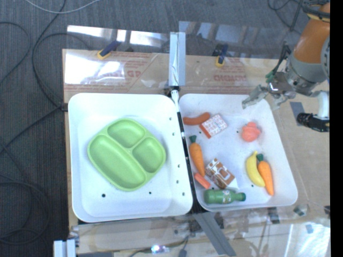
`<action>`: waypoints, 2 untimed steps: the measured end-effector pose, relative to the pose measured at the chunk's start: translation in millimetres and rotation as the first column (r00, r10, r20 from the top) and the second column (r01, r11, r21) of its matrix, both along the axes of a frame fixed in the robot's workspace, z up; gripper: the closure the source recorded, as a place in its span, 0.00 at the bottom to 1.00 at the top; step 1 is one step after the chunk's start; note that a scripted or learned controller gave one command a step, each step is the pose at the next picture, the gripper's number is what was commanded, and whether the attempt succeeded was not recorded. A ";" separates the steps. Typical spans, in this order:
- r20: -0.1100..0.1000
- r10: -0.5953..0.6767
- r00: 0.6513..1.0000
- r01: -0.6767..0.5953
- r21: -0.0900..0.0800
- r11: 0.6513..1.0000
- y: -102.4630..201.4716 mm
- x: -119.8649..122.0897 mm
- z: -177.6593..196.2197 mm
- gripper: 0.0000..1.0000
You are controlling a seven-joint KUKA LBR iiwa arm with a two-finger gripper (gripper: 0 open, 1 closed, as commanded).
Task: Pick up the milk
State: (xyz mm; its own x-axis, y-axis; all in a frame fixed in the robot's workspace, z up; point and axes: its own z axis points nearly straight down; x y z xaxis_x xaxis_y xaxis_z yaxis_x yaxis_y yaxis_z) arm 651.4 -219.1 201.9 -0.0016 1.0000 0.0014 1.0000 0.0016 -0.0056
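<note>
Milk [221, 174] well apart from gripper [264, 96]

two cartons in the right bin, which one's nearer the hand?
The upper carton, beside the red sausage. The other carton lies lower, above the green bottle, farther from the hand.

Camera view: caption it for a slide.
Open gripper hovers at the right bin's far edge; milk carton lies untouched near carrots.

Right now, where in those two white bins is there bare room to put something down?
The right bin has one bare patch in its middle, between the waffle-print carton, the peach and the banana. Its lower left is crowded around the green bottle. In the left bin, bare margins surround the green divided plate.
</note>
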 end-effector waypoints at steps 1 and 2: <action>0.000 0.365 0.931 -0.365 0.001 0.931 48.8 -26.0 -29.6 0.00; 0.000 0.050 0.999 -0.050 -0.001 0.999 46.1 -6.6 -29.0 0.00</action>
State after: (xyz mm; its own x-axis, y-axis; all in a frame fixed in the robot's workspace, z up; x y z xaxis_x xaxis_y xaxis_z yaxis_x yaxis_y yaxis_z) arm 644.8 -173.0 172.9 -0.0519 0.9987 0.0001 0.9986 0.0519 -0.0055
